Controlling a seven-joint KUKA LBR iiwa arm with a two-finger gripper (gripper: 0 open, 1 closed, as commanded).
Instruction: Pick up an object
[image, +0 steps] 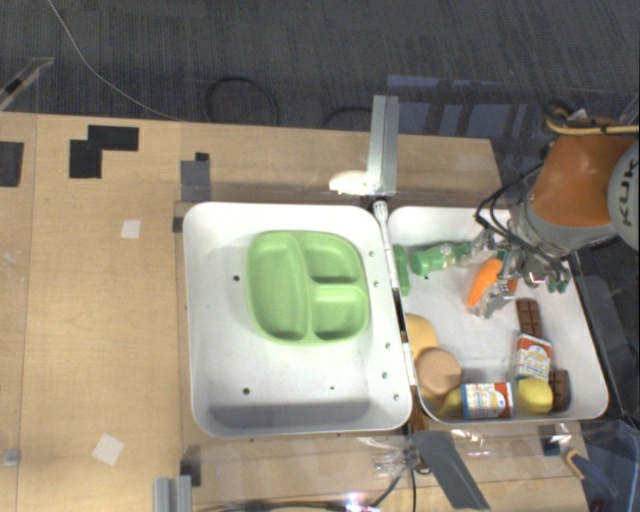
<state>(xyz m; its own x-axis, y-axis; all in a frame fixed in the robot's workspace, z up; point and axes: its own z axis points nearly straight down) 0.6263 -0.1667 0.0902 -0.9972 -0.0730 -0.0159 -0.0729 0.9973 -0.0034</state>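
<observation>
My gripper (503, 288) hangs over the upper part of the right bin (590, 345), under the orange band of the arm. An orange carrot (482, 281) lies tilted right at the gripper's left side, touching or nearly touching it; whether it is held cannot be made out. A green bottle (431, 259) lies just left of the carrot. A brown chocolate bar (529, 318) sits just below the gripper.
The right bin's lower end holds a small red-and-white carton (533, 355), a lemon (537, 396), a labelled can (486, 400), a brown bun (437, 370) and a yellow piece (420, 330). A green divided plate (307, 285) lies in the left bin (215, 330).
</observation>
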